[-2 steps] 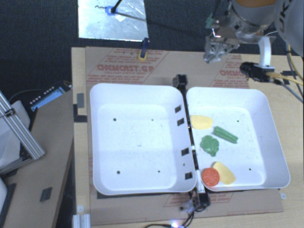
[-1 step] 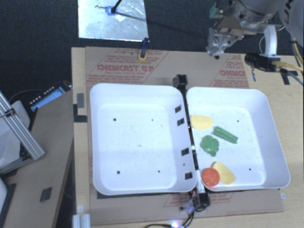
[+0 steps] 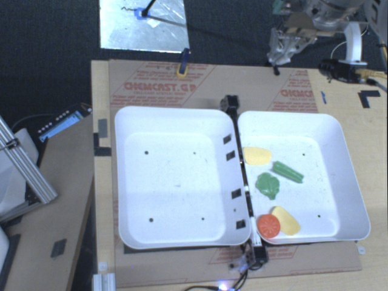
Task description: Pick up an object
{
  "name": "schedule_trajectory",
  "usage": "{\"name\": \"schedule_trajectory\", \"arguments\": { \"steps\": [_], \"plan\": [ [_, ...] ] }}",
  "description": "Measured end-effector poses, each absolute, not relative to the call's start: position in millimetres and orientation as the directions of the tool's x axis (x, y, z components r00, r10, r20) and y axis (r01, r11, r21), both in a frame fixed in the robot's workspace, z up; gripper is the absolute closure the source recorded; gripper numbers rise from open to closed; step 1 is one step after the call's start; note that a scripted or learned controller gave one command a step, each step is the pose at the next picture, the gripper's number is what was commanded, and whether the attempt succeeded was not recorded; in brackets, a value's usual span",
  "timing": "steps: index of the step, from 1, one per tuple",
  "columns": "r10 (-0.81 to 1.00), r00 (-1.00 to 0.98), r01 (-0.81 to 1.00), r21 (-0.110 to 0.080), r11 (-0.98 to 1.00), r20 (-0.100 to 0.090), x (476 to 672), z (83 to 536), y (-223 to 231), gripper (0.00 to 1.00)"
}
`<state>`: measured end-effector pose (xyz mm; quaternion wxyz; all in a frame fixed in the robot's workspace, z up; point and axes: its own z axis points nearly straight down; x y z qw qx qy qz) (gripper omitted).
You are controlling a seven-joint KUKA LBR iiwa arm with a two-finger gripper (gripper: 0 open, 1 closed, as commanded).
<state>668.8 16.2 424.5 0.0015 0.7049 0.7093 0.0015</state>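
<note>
1. The left bin (image 3: 176, 180) is seen on the tabletop (image 3: 60, 180).
2. In the right bin (image 3: 339, 180), along its left side, are seen a yellow piece (image 3: 257, 156), green broccoli (image 3: 268, 185), a green pod (image 3: 287, 171), a red tomato (image 3: 269, 225) and a yellow banana (image 3: 287, 220).
3. The claw (image 3: 280, 58) is seen raised beyond the right bin's far edge, holding nothing; how far it is parted cannot be told.

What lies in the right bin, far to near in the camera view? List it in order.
Yellow piece → green pod → green leaf → red tomato, touching a second yellow piece beside it.
</note>
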Motion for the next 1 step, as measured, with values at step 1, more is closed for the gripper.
{"name": "schedule_trajectory", "arguments": {
  "steps": [1],
  "plan": [
    [1.0,0.005,1.0,0.005,-0.005,-0.003,666.8,446.0,-65.5,1.0]
  ]
}}
